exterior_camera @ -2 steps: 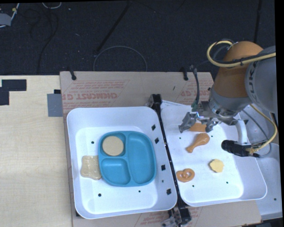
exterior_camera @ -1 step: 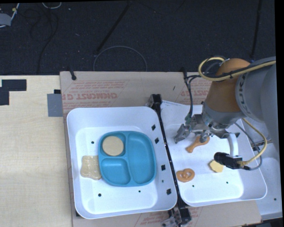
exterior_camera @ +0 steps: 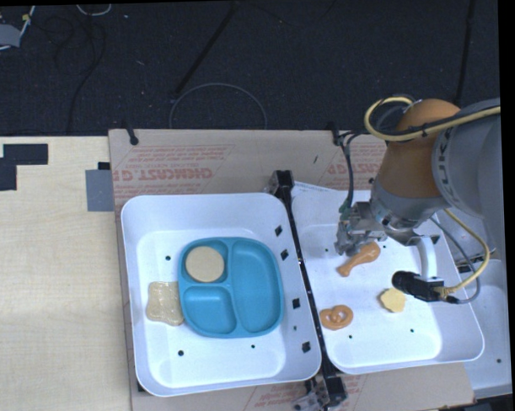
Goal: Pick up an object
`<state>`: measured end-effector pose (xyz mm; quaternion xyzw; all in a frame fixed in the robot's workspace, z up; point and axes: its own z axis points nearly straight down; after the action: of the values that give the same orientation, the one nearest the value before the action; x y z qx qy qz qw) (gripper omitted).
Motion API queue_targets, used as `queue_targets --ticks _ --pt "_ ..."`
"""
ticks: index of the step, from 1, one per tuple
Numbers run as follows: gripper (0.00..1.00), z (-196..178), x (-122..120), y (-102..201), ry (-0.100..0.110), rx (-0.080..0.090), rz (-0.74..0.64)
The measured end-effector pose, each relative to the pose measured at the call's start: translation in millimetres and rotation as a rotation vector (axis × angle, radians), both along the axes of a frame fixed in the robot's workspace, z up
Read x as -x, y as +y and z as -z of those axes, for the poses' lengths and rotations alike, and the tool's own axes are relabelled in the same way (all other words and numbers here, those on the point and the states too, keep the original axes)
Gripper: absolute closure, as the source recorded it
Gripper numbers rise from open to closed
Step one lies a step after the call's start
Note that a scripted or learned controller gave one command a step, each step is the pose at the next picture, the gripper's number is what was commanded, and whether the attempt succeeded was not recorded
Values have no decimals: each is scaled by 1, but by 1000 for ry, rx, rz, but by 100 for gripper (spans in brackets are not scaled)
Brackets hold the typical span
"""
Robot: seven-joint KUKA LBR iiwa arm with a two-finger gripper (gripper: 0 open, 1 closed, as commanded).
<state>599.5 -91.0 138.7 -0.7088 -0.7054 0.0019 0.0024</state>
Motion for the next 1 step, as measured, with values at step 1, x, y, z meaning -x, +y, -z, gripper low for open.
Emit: queue_targets --ticks 1 --pt "100 -62 0 3 -7 1 -5"
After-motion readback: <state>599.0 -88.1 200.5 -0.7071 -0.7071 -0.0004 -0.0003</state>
